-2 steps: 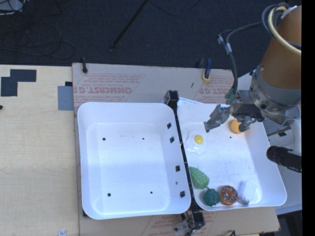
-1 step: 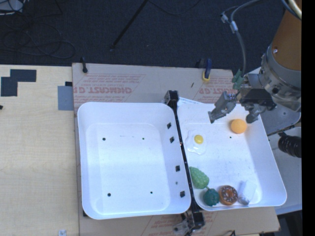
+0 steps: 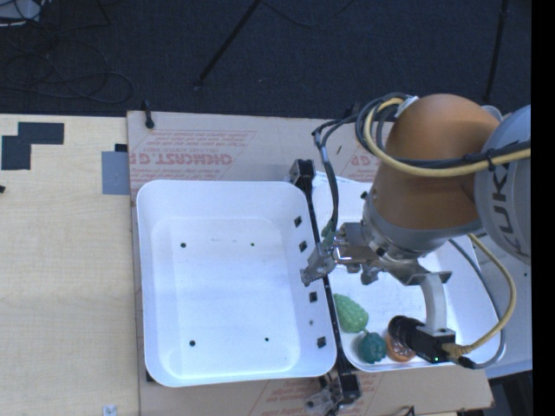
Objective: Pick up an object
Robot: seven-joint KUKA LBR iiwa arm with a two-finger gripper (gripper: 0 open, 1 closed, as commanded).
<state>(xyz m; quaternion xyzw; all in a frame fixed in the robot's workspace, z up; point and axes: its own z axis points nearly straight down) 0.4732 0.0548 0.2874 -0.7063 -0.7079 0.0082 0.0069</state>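
Note:
Three small things lie at the near end of the right bin (image 3: 349,199): a light green lumpy object (image 3: 350,312), a teal round object (image 3: 373,347) in front of it, and an orange object (image 3: 400,352) partly hidden by robot hardware. My gripper (image 3: 328,263) hangs over the right bin's left wall, just above and behind the green object. The bulky orange-banded wrist (image 3: 434,172) covers most of the right bin. I see nothing held in the gripper.
The left bin (image 3: 147,232) sits beside the right one, with a black divider strip (image 3: 316,258) between them. Both rest on a cardboard sheet (image 3: 217,150) on the wooden bench (image 3: 61,276). Yellow and black cables loop around the wrist.

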